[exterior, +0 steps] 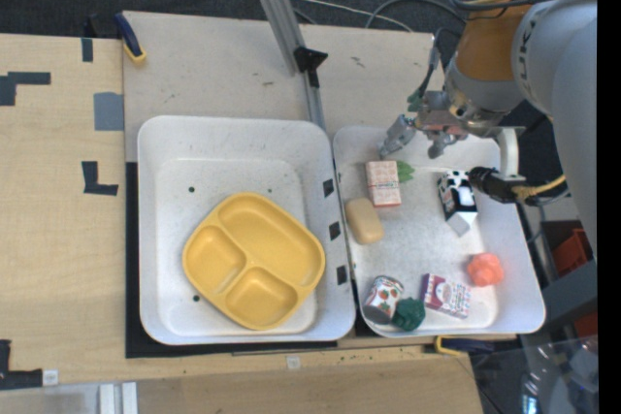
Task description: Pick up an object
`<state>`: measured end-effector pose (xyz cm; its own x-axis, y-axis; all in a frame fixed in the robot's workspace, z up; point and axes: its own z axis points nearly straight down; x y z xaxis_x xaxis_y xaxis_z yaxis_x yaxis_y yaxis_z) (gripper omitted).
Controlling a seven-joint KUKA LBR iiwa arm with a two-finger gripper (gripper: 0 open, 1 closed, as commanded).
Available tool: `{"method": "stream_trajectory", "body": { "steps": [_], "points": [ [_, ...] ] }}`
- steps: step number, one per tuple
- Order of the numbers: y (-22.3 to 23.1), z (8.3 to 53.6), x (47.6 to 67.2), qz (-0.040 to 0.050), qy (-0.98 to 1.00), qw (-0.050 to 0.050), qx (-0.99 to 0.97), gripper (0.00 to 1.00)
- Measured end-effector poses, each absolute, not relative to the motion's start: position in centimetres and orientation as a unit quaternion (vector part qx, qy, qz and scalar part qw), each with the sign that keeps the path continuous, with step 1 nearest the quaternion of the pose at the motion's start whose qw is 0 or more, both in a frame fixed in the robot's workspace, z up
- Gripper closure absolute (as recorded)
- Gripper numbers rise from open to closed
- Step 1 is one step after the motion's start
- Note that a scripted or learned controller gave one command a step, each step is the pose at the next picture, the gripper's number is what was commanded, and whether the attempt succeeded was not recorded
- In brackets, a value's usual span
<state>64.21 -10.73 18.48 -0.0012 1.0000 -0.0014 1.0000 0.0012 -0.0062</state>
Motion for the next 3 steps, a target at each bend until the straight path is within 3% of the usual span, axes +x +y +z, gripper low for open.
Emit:
{"method": "stream_trajectory", "body": {
  "steps": [1,2,3],
  "points": [
    [-10.9,12.1,64.5,0.0032,-0.708,0.003,-0.707,0.00],
    [-10.9,8.6,64.4,0.0018,-0.708,0.000,-0.706,0.00],
    [-10.8,9.8,64.4,0.0010,-0.708,0.001,-0.706,1.00]
  ]
}}
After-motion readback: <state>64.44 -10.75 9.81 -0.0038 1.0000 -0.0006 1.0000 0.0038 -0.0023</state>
